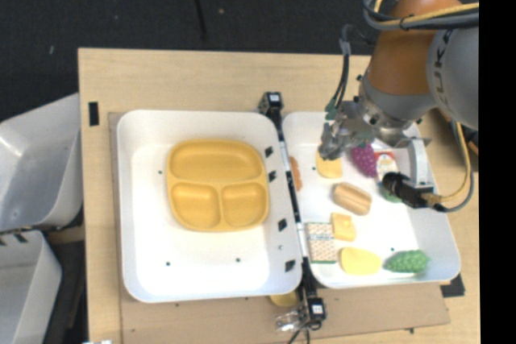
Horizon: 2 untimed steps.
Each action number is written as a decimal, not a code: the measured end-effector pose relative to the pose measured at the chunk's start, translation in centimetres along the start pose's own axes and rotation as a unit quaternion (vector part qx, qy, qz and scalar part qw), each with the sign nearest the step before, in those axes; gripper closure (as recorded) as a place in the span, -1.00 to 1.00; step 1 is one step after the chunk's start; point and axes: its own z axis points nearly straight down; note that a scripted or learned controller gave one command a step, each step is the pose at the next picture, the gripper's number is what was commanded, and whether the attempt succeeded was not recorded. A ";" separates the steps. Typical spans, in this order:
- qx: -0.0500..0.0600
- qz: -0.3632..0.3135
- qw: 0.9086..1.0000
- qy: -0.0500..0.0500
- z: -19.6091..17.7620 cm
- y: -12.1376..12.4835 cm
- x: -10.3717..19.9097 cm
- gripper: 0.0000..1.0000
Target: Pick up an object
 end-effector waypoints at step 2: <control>0.002 -0.001 1.000 0.001 4.5 -9.5 16.0 1.00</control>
